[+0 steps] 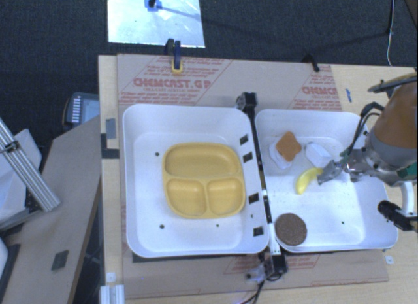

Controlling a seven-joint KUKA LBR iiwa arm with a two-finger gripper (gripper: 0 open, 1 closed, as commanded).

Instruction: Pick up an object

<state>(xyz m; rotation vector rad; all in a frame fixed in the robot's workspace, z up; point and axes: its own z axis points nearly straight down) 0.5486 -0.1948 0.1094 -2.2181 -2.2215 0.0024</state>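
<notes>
I am at the reaching step. My end effector (328, 171) sits low in the right bin (339, 231), at the right middle of the frame. Nothing is picked up yet, as far as I can see. Its dark tip is just beside the yellow banana-shaped toy (305, 180), maybe touching its right end. I cannot tell if the end effector is open or closed, because it is small and dark here.

The banana toy lies near the middle of the right bin, a little left of the tip. I think that is the thing to grab. Next, I think the tip needs to go a bit more to the left and down, so the toy sits right in the middle of it, and then squeeze and lift.

Other things are close by. A brown square block (287, 145) is up and to the left. A white piece (318, 154) is just above the banana. A round brown disc (290, 229) sits at the bottom left corner of that bin. The yellow tray (200, 179) rests in the left bin (144, 165).
</notes>
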